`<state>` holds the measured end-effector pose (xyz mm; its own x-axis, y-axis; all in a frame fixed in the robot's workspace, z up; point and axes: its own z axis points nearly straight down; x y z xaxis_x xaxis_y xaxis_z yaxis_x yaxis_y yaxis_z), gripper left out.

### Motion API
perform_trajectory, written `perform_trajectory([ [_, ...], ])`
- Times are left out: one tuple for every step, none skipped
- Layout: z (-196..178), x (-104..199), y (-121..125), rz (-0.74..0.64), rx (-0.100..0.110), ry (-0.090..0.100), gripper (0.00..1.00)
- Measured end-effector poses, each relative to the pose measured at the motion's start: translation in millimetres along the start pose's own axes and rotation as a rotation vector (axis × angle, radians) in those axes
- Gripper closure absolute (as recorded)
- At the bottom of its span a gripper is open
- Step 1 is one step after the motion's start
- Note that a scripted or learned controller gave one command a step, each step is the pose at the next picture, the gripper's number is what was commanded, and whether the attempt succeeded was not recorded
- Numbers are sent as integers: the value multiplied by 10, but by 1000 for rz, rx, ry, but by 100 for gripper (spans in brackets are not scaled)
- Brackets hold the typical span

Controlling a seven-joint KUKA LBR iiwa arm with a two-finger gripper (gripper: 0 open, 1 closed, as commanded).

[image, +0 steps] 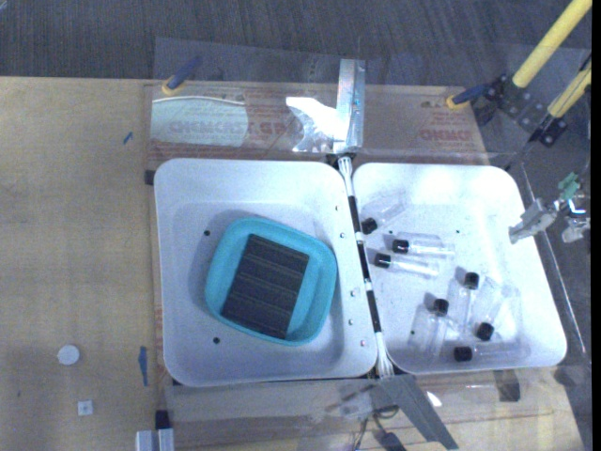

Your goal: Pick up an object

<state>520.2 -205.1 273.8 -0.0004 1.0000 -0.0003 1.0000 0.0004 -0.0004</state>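
The left white bin (178, 280) holds a blue square dish (222, 259) with a dark grey ribbed block (268, 285) lying in it. In the right white bin (526, 346) lie several clear vials with black caps, such as one near the middle (418, 246) and one at the lower right (486, 327). My gripper (549, 216) shows as a small metal part at the view's right edge, over the right rim of the right bin. It is apart from all the vials, and nothing is seen held in it.
A metal divider strip (362, 261) runs between the two bins. Behind them a clear plastic sheet and crumpled wrap (315, 120) lie on the board. Yellow-handled clamps (549, 40) stand at the back right. The wooden bench (66, 252) extends left.
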Motion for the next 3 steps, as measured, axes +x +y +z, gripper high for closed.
perform_trajectory([
  [1851, 439, 133, -69, -10, -2, 0],
  [1495, 455, 793, -3, -3, -1, 0],
  [1566, 631, 1400, -8, -2, -2, 0],
])
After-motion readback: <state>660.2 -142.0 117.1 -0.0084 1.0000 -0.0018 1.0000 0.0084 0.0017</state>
